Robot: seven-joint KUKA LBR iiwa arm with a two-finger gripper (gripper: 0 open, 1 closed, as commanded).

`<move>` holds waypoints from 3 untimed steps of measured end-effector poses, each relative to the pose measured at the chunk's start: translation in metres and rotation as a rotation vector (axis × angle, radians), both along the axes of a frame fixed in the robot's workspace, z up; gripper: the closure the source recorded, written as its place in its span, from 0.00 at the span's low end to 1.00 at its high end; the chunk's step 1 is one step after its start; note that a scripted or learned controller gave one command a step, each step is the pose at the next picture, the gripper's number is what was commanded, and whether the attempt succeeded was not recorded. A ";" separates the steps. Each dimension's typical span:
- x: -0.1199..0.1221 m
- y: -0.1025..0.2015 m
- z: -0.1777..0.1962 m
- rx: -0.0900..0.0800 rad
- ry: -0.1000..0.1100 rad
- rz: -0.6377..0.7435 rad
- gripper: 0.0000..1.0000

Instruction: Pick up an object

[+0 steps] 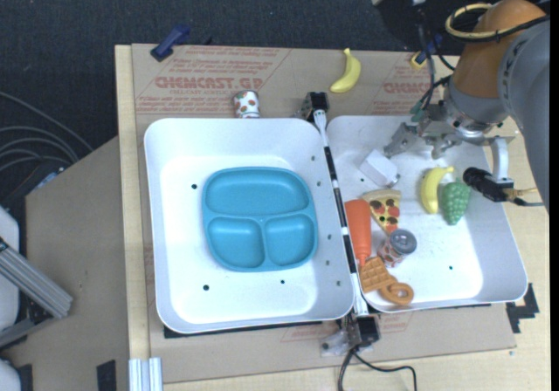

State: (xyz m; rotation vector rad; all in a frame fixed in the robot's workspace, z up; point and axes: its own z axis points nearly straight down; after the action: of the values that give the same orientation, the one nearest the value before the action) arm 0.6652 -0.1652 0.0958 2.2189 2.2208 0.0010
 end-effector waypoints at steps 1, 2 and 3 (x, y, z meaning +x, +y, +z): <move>0.001 0.021 -0.011 0.002 0.004 0.001 0.00; 0.001 0.038 -0.011 0.002 0.004 0.000 0.00; 0.001 0.074 -0.011 0.003 0.004 0.000 0.00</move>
State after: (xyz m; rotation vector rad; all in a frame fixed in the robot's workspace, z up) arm 0.6665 -0.0917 0.0850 2.2222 2.2246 -0.0009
